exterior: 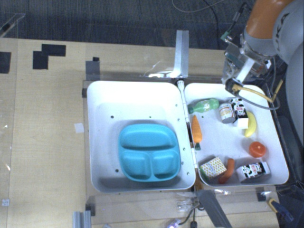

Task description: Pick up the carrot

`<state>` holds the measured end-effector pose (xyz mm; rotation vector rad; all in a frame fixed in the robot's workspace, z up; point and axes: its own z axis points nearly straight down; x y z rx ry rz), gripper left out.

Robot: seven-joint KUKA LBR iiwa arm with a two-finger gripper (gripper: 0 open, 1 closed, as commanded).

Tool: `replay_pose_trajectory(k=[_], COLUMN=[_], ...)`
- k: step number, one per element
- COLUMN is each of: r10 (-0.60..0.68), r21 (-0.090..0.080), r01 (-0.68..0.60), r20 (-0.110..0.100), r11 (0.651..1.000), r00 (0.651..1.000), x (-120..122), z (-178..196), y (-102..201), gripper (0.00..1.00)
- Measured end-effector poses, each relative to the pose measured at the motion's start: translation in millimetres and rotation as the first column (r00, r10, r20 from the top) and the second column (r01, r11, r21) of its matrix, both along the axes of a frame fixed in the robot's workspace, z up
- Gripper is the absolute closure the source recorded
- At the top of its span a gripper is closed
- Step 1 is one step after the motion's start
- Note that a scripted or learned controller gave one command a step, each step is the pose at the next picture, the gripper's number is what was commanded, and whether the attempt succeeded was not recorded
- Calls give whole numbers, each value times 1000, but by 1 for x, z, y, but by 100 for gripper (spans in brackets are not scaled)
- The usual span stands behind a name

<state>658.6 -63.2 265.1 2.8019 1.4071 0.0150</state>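
The shallow plastic left bin [109, 108] is white, its moulded tray [149, 151] turquoise. In the white right bin [223, 139]: a tapered orange carrot [196, 129], a curved yellow banana [251, 125], a soft green packet [204, 105], a near carton [252, 171] blotched black-and-white.

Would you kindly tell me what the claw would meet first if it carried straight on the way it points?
Probably the small tin in the right bin, just below the claw; depth is unclear.

One fixed camera looks down at a slant on the pale counter [42, 151], framing a shallow white bin [137, 99] and its twin [273, 137] alongside.
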Motion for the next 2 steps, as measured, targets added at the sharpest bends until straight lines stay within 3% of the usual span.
replay_pose_trajectory(k=[1,2], r10=[42,99], r21=[0,0], r01=[-42,-99], r20=[-5,-7], r11=[999,995], r00=[999,995], x=[11,11], z=[38,50], y=[-26,-32], gripper=[100,100])
